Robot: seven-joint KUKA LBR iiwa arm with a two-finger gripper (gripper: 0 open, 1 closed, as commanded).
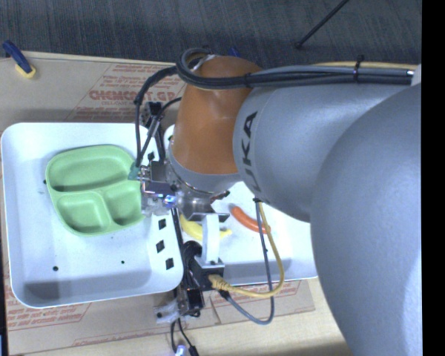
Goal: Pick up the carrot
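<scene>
one carrot (246, 219), one green tray (95, 188)

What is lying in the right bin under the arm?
In the right bin, an orange carrot and part of a yellow object show beside the wrist. The arm covers most of that bin, so anything else there is hidden.

Arm casing (356, 162): smooth grey, slight sheen; orange band (208, 117) glossy. Left of the arm, green divided tray (93, 188): matt plastic. White bin (30, 199): smooth plastic. Underneath, cardboard (96, 87): dull, printed red. Carrot (246, 218): smooth orange.
</scene>
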